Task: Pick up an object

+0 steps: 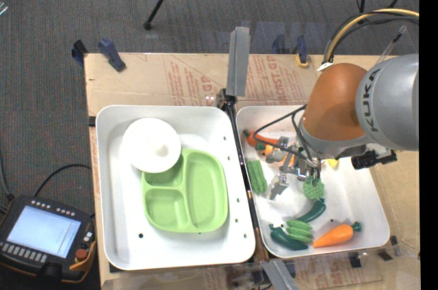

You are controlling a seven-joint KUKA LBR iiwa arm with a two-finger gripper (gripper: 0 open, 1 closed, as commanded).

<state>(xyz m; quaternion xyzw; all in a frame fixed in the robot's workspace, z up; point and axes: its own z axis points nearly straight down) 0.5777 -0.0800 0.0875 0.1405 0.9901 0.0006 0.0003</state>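
Over the right-hand shallow white bin [373,203] the grey KUKA arm with its orange band [342,104] is reaching in from the right, its metal two-finger gripper [291,176] hanging low above the bin floor, toward the bin's left half. Whether anything is sitting between the fingers I cannot tell — they are small and partly lost against wiring and the pale bin, and nothing is plainly showing as clamped there.

Several toy vegetables are lying in this bin. A ridged light-green plastic piece [257,176] is lying lengthwise near the bin's left wall, just left of the gripper. A bumpy green broccoli-like piece [314,189] is sitting just right of the gripper, and a dark green curved piece [312,211] is lying nearer than it. At the near edge a dark green cucumber-like toy with a lighter ridged piece on it [291,234] is resting beside an orange plastic carrot with a green top [335,234], the two nearly touching. At the far left of the bin an orange piece [263,139] is partly hidden by cables, and a small yellow item [332,162] is peeking out under the arm.

The left-hand white bin [109,213] is holding a light-green divided plastic tray [198,196] with a round white bowl [151,144] overlapping its far left corner.

Left of the bench, on the grey carpet, a black teach pendant with a lit screen [44,234] is lying.
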